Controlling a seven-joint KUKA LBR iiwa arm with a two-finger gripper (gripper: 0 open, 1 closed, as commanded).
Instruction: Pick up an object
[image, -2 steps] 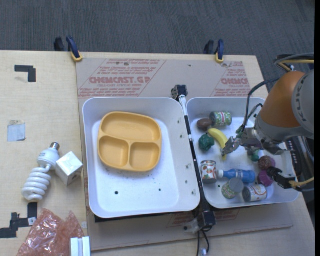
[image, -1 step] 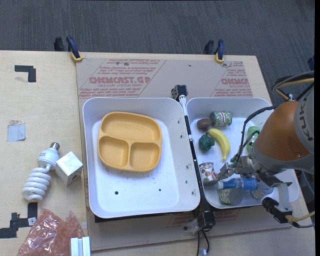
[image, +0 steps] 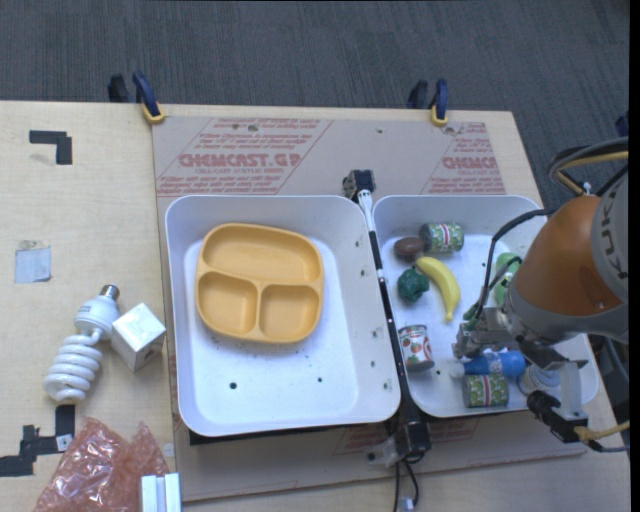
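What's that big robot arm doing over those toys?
The robot arm is reaching into the right bin, where small toys and cans lie: a banana, a green can, a red can and a blue bottle. Its hand is low beside the blue bottle, trying to pick something up. The left bin has a yellow plate in it.

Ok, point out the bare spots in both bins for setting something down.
Left bin: bare floor below the yellow divided tray, toward the near wall. Right bin is crowded: cans, banana, green toy, with the pincer over them.
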